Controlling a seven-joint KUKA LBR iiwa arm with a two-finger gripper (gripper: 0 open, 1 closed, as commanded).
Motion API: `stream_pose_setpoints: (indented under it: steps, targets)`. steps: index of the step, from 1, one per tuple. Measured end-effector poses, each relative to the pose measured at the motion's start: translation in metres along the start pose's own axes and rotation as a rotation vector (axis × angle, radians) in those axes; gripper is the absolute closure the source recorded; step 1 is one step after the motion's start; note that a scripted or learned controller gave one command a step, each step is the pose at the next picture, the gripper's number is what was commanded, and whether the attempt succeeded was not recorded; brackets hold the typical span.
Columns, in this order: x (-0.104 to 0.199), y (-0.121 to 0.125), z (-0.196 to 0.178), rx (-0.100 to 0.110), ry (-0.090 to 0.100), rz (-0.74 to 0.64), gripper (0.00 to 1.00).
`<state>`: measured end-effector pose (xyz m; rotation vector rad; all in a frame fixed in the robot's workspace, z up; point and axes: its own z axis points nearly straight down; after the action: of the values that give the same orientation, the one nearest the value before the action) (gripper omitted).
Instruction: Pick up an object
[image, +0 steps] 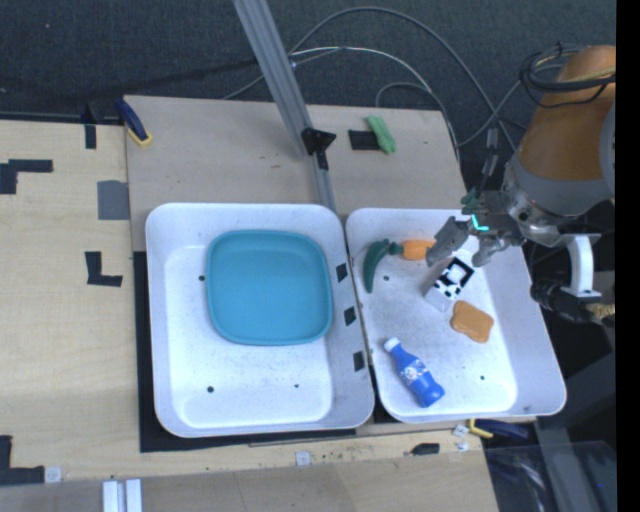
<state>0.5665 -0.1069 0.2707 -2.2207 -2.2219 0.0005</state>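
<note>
The black-and-white block is taken to be the object being reached for, judging from the tool's place; it lies in the right bin, toward its far right part, just below the tool. The tool's two fingers are seen spread wide, one to the left of the block's far end and one to the right, with nothing held between them.

Several slips could be expected from here. The block lies tilted and close to the orange piece, so a descending finger could land on the block's top or push it against that neighbour instead of straddling it. The small orange item and the green curved item lie just left of the tool, where a sideways drift could knock them. The blue bottle, nearer in the same bin, is well apart and unlikely to be disturbed.

The left bin carries a blue plate. Both bins are set on a pale wooden table marked with dark tape pieces. A metal pole is seen slanting across the far side, and cables loop over dark flooring beyond.
</note>
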Motion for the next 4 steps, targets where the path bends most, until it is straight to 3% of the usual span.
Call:
stream_pose_setpoints:
  steps: [1, 4]
  targets:
    - [0.000, 0.000, 0.000, 0.000, 0.000, 0.000, 0.00]
    - [0.004, -0.013, 0.157, 0.004, 0.000, 0.000, 0.00]
